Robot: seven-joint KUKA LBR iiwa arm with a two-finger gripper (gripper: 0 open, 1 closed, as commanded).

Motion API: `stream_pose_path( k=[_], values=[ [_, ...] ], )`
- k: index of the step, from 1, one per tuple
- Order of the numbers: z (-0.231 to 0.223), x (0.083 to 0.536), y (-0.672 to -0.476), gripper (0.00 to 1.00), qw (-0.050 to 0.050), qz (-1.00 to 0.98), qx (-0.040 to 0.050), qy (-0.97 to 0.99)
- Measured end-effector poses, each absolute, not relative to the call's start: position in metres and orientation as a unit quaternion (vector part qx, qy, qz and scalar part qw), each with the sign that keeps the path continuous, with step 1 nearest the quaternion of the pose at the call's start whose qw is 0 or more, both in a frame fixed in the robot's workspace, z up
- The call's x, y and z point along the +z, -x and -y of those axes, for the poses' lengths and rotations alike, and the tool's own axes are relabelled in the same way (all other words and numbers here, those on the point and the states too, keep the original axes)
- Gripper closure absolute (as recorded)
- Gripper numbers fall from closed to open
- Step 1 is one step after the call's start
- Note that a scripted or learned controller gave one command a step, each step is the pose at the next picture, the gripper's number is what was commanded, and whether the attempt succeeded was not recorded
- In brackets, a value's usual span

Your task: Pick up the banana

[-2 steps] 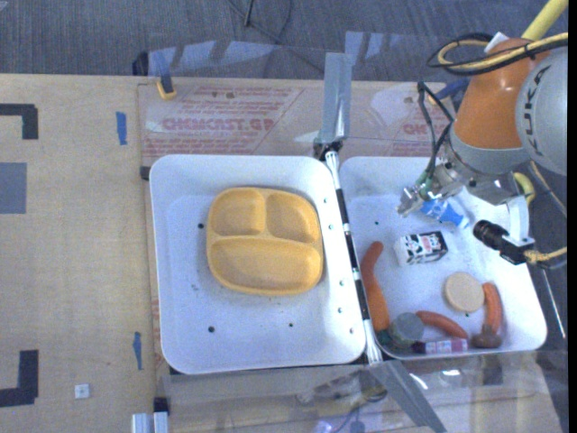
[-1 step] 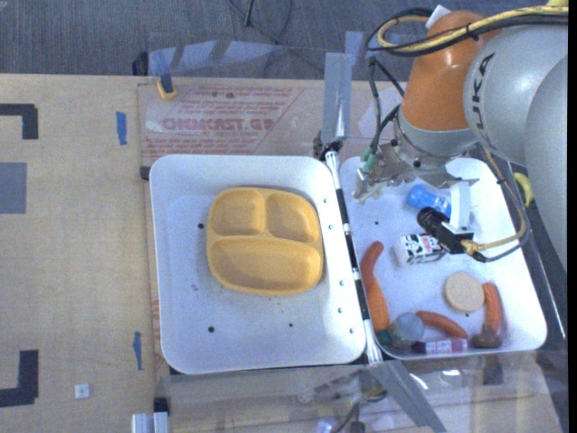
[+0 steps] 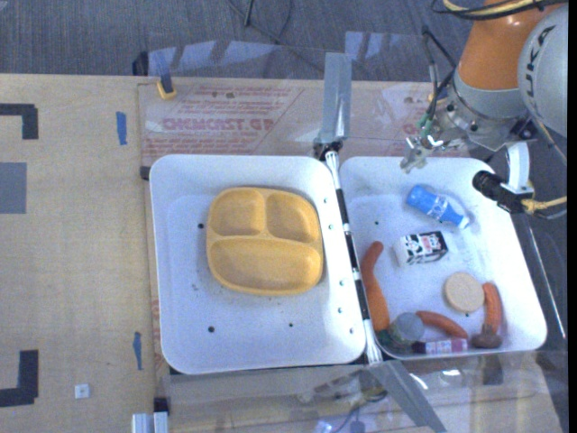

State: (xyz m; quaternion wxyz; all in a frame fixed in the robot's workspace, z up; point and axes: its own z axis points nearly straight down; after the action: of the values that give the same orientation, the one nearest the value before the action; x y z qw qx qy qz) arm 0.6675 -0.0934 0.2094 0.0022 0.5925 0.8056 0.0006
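End effector (image 3: 417,154) hangs above the right bin's (image 3: 523,242) far edge; finger spread cannot be told.

No yellow banana can be made out; possibly it hides among the clutter at the right bin's (image 3: 532,332) near edge
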Motion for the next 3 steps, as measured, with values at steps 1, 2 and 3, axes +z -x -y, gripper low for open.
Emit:
stream_pose_path(
  k=[1,2,3],
  values=[
    [0.158,0.184,-0.65,1.0,0.002,-0.948,0.0003,-0.318],
    [0.158,0.184,-0.65,0.0,0.003,-0.948,0.0004,-0.318],
    [0.208,0.154,-0.612,0.0,0.003,-0.975,0.0002,-0.222]
  ],
)
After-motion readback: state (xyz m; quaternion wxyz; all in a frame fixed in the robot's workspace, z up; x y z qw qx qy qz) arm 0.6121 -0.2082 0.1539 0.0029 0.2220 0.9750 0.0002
